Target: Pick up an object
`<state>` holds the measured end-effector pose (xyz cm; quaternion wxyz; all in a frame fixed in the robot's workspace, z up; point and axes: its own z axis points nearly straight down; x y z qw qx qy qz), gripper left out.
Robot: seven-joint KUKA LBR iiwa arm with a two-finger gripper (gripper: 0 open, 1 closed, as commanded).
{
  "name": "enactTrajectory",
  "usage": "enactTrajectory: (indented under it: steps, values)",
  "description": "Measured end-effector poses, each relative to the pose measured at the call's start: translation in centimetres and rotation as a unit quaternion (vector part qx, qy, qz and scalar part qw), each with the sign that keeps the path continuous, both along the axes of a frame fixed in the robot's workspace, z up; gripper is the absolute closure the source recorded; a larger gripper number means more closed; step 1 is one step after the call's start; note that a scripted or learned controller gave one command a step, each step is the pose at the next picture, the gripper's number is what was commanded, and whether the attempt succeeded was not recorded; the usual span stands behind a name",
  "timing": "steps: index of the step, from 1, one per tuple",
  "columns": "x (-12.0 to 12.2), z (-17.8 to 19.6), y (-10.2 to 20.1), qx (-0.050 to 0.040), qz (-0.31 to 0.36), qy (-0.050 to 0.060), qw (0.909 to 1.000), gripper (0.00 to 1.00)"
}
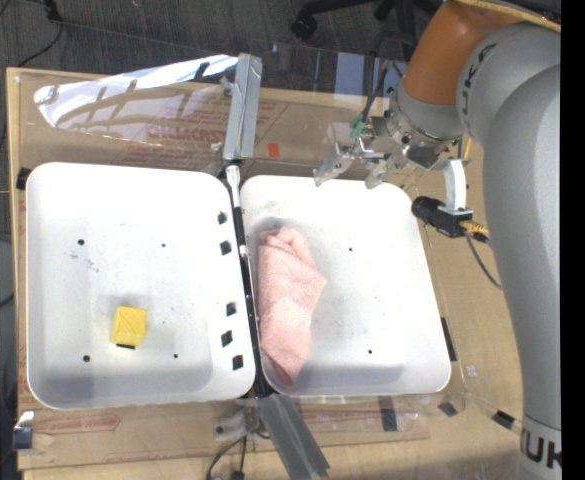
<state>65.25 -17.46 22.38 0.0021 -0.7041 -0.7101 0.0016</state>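
Observation:
A crumpled pink cloth (288,298) lies along the left side of the right bin (402,298). A small yellow block (129,326) rests in the near part of the left bin (92,218). My gripper (351,174) hangs over the far rim of the right bin, up and to the right of the cloth and apart from it. Its two fingers are spread, so it is open with nothing between them.
A metal divider bar (240,118) runs back from between the bins over the brown bench. A clear plastic sheet (122,93) lies behind the left bin. The grey arm (512,168) fills the right side, with a black cable connector (442,216) by the right bin's rim.

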Motion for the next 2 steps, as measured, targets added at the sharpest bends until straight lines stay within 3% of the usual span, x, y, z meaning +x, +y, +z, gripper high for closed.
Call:
enactTrajectory:
  steps: [1,2]
  values:
    - [-1.5,-13.0,3.6,-0.0004,0.046,0.000,0.9989,0.00]
    - [-1.5,-12.0,3.6,-0.0002,0.048,0.001,0.9989,1.00]
